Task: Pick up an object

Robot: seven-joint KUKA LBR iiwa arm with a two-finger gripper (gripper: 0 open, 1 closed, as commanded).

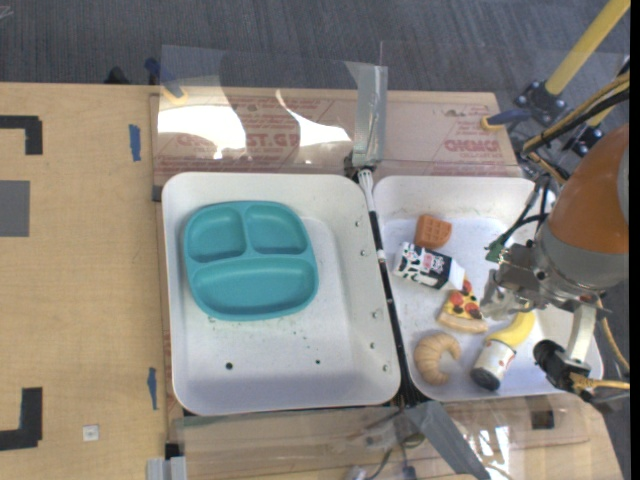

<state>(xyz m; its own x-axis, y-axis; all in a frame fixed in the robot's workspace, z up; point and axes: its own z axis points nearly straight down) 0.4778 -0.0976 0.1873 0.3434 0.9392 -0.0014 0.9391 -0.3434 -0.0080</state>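
Now pincer (pixel 508 304) low in right bin (pixel 470 190), finger gap unclear; pizza (pixel 463 308) just left, bottle (pixel 497 351) below, croissant (pixel 438 354) lower-left, tray (pixel 250 259) far left

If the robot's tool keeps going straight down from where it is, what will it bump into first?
Probably the yellow toy banana in the right white bin. The tool hangs just over it, beside the toy pizza slice. Depth is hard to judge from this slanted view, so it might touch the pizza instead.
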